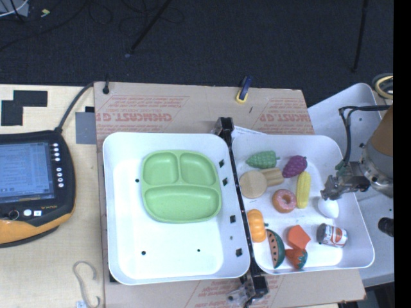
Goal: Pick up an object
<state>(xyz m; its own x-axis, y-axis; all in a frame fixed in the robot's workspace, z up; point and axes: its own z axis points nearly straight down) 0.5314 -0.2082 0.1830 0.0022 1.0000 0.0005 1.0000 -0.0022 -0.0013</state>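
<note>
The right bin [350, 156] holds several toy foods: a green pickle [262, 160], purple grapes [294, 166], a yellow corn cob [303, 189], a pink donut [284, 201], a tan round biscuit [253, 185], an orange [255, 225], a watermelon slice [276, 248], a red-orange block [298, 237], a small can [331, 235] and a white egg [329, 207]. My gripper [336, 188] hangs low over the bin's right side, just above the egg and right of the corn. Nothing shows in its grasp.
The left bin [128, 249] carries a green divided plate [180, 186]. A touchscreen pendant [29, 185] lies on the bench at far left, with a metal hook [87, 281] below it. A yellow clamp [243, 94] sits on the cardboard behind the bins.
</note>
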